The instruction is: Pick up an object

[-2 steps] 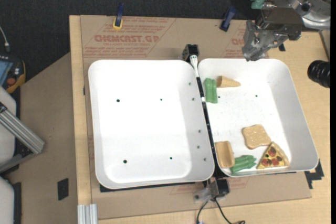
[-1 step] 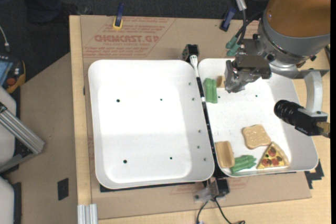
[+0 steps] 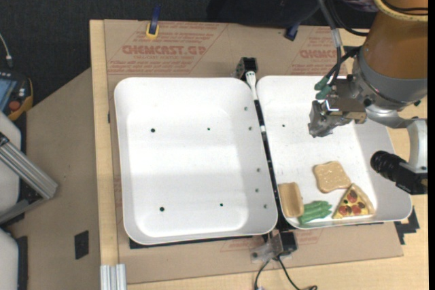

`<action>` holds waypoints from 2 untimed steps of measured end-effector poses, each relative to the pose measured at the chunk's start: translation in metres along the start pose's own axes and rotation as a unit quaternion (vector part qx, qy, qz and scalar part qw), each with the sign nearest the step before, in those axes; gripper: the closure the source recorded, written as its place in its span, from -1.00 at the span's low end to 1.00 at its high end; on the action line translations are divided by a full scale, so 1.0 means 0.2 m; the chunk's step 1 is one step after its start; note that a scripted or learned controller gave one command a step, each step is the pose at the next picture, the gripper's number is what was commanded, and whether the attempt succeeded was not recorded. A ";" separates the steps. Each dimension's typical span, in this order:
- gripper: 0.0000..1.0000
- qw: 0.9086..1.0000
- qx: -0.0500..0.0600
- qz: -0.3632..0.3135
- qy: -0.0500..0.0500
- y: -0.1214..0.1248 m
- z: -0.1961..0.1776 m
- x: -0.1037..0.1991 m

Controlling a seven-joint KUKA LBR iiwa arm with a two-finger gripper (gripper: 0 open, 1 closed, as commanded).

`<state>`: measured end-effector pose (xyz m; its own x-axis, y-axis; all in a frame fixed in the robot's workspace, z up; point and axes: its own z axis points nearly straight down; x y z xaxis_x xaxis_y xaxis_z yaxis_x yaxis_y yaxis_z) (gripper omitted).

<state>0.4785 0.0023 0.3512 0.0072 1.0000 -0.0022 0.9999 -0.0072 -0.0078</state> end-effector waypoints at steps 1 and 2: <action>-1.00 1.000 -0.014 -0.007 0.003 0.00 -0.77 0.25; -1.00 1.000 0.005 -0.001 0.000 0.03 0.67 0.01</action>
